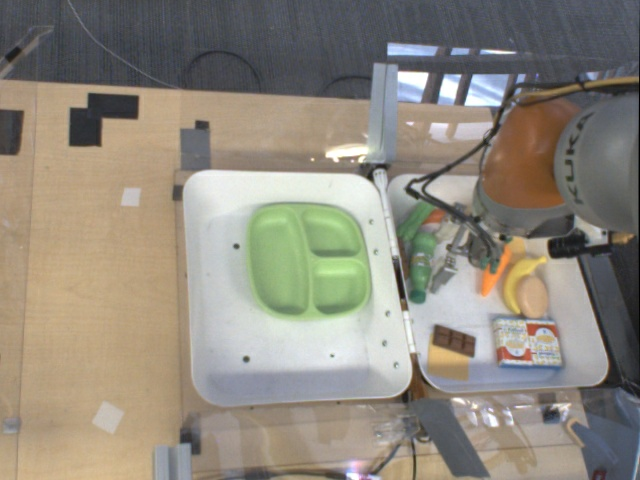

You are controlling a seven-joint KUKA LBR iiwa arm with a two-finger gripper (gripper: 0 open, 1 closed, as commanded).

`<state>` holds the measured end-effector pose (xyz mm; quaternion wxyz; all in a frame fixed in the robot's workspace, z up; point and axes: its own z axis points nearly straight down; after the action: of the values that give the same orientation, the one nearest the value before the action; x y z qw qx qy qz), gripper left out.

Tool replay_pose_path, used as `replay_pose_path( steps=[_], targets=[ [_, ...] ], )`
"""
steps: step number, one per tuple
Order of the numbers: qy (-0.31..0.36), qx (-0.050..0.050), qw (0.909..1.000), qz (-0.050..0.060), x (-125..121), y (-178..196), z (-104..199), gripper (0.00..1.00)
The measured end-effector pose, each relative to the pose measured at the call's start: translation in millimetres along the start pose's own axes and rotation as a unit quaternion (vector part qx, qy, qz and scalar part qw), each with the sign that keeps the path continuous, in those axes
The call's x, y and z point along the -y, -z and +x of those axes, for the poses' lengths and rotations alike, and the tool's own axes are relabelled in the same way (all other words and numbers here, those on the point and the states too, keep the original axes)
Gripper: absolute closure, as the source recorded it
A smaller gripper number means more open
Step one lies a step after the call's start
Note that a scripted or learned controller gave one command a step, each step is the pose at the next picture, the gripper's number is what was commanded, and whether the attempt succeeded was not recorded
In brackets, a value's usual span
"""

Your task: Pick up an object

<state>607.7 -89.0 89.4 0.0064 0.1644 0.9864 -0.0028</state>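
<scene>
My gripper point(450, 266) hangs low over the left part of the right bin point(585, 363), under the grey arm with its orange band point(525, 158). Just left of it lie a green bottle point(420, 273) and a green vegetable point(415, 220). An orange carrot point(490, 273) lies just right of it. Further right are a yellow banana point(515, 283) and a tan egg-like piece point(535, 296). Nothing shows as held by the gripper.
The left bin point(215, 358) holds a green divided plate point(305, 260). A brown chocolate piece on a yellow block point(452, 348) and a small printed box point(527, 342) lie at the right bin's front. A ridge point(395, 268) separates the bins.
</scene>
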Motion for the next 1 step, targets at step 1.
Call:
replay_pose_path(
  steps=[1],
  targets=[
    [0.146, -0.001, 0.9894, -0.001, -13.9, -0.6, -32.1, 0.0]
  ],
)
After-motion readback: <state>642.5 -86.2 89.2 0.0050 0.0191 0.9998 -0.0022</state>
